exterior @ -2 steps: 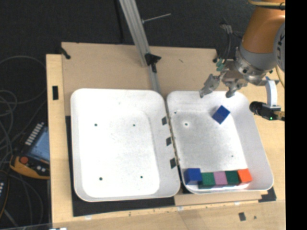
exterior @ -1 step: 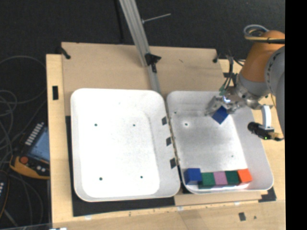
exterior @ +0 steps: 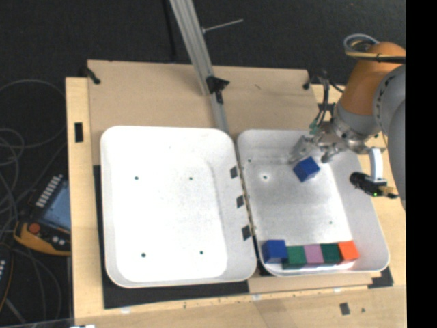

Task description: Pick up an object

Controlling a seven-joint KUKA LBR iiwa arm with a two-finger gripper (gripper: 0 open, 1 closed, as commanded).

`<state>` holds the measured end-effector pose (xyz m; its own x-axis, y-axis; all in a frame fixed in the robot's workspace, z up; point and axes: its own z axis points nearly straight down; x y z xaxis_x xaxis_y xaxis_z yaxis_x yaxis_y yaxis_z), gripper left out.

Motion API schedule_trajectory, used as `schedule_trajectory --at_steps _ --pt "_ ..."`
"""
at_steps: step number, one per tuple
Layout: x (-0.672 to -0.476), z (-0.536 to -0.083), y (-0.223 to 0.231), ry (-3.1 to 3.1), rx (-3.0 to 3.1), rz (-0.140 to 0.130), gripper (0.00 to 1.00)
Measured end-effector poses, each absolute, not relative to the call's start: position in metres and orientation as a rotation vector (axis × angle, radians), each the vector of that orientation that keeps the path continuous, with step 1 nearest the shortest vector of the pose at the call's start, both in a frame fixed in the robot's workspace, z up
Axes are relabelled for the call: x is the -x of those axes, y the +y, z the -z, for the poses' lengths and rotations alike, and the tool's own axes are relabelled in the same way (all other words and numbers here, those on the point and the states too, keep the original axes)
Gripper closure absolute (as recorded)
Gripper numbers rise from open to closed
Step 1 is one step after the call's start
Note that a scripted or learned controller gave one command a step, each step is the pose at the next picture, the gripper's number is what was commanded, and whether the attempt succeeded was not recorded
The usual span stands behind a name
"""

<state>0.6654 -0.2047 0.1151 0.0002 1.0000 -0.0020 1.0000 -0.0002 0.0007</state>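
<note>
A pale wooden bench [exterior: 157,91] with a flat, matte board top carries two shallow white bins side by side. The left bin [exterior: 171,207] is a smooth, rounded-corner plastic tray with a faintly speckled floor and a few small dark dots on it. The right bin [exterior: 293,214] has the same moulded shape and a greyer, more speckled floor.

The grey arm [exterior: 369,94], with its glossy orange band above the wrist, reaches over the far right corner of the bench. Its pincer [exterior: 315,152] hangs over the far part of the right bin, metal fingers spread to either side of a blue cube [exterior: 306,169]. The cube sits tilted just under the fingertips; whether the fingers actually press on it, and how far apart they stand, cannot be told from this slant.

Along the near edge of the right bin five small blocks lie in a tight row, touching one another: a blue block [exterior: 274,250], a green block [exterior: 295,255], a pink block [exterior: 313,253], a dark green block [exterior: 331,252] and an orange block [exterior: 348,250]. All look solid, matte and square-edged.

A ribbed aluminium rail [exterior: 194,43] slants from beyond the far edge of the bench down to the gap between the bins. Off the bench's left edge lies a handheld pendant [exterior: 44,217] with an orange rim and dark screen, among black cables. No writing is readable anywhere
</note>
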Motion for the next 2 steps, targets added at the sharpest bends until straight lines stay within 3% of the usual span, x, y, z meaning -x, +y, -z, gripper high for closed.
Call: schedule_trajectory --at_steps 1,2 --pt "-0.632 -0.098 -0.172 2.221 -2.218 0.001 0.0" --pt "-0.633 -0.109 -0.175 2.212 -2.222 -0.003 1.0"
